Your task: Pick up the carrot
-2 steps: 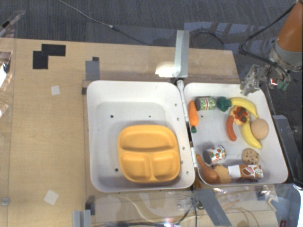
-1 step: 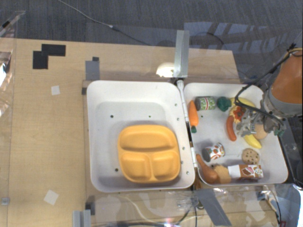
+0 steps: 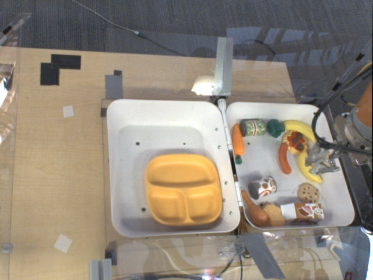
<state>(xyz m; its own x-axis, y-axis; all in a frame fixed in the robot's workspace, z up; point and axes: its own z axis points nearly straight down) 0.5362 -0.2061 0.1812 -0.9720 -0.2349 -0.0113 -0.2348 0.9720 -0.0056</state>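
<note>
Carrot: smooth, tapered orange spindle

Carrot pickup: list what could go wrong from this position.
1. The carrot lies tight against the right bin's left wall, so one finger may strike the wall rather than slip beside it.
2. The gripper sits over the banana at the bin's far side; crossing over could knock the hot dog or the pizza slice.
3. The green can lies close by the carrot's top end and could get pinched along with it.
</note>
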